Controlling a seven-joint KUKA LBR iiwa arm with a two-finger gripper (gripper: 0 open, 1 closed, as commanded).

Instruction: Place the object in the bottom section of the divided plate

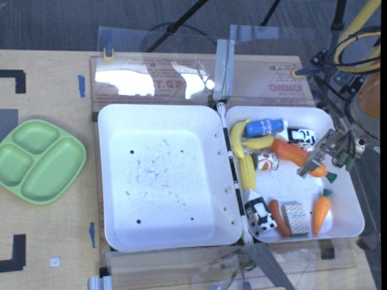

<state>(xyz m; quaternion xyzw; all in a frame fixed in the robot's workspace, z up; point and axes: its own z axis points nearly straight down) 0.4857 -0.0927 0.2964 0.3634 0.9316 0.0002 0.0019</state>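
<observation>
We see the left bin (160, 174) bare of toys and the right bin (347, 207) crowded with them. The plate (41, 160) sits well apart on the bench's left. Our gripper (315, 162) hangs over the right bin, touching or just above an orange toy (290, 152). We cannot tell how the jaws stand. We judge the pick is best made on one toy alone, clear of the can (266, 161), before crossing to the plate's long section (54, 168).

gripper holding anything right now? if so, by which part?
Cannot be told. The two-finger gripper sits low over the right white bin, right at the far end of a long orange carrot-like toy, but no grip is visible.
</observation>
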